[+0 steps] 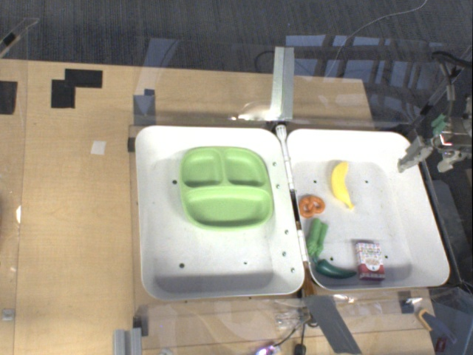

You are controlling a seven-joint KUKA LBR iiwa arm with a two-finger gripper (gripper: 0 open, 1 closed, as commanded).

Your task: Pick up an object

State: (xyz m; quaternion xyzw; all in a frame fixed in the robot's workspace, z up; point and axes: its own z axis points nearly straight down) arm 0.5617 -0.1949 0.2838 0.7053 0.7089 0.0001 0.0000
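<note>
At the right bin's far right rim, the gripper point(423, 152) shows as grey metal parts; whether it is released or clenched cannot be told. Within the right bin point(403, 198), shallow smooth white plastic, lie a curved yellow banana point(340, 184), a round orange pretzel-shaped piece point(311, 205), green vegetables point(320, 251) and a small red box point(369, 260). Beside it, the left bin point(159, 220) bears a glossy green divided plate point(224, 186).

Bright, even light; soft focus
</note>
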